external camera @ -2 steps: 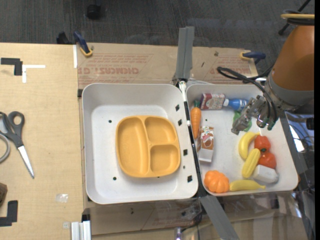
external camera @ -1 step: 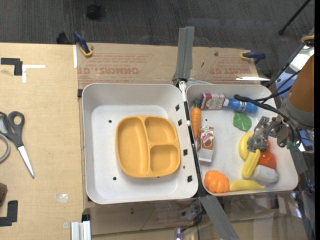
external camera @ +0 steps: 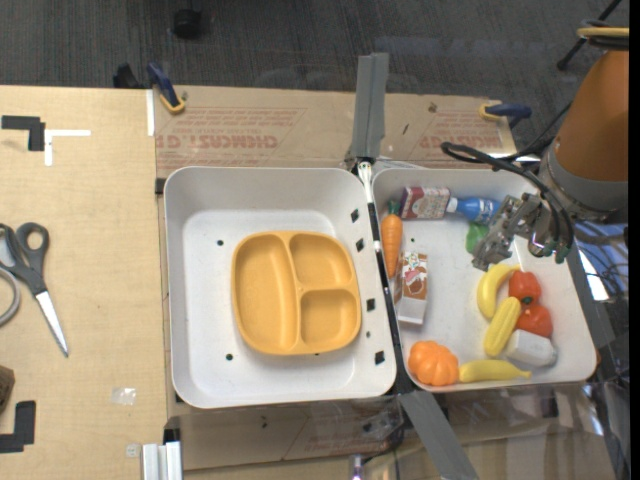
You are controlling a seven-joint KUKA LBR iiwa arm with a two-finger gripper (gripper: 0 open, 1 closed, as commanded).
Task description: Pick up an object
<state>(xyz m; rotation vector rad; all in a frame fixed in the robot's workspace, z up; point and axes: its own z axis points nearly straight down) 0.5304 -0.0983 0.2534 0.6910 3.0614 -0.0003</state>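
Centrally, the left bin (external camera: 190,298) holds a yellow divided plate (external camera: 297,292). Right of it, the right bin (external camera: 575,363) holds a carrot (external camera: 391,238), a carton (external camera: 412,286), a bottle (external camera: 440,204), bananas (external camera: 497,308), tomatoes (external camera: 528,303) and an orange pumpkin (external camera: 434,363). Its end effector (external camera: 497,243) hangs over the upper right bin beside a green item (external camera: 478,237); whether it grips anything is unclear. Mirrored cardboard lettering (external camera: 230,140) is unreadable.

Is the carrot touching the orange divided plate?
Apart. The camera view shows the carrot lying in the right bin, while the orange divided plate sits in the left bin, with both bin walls between them.
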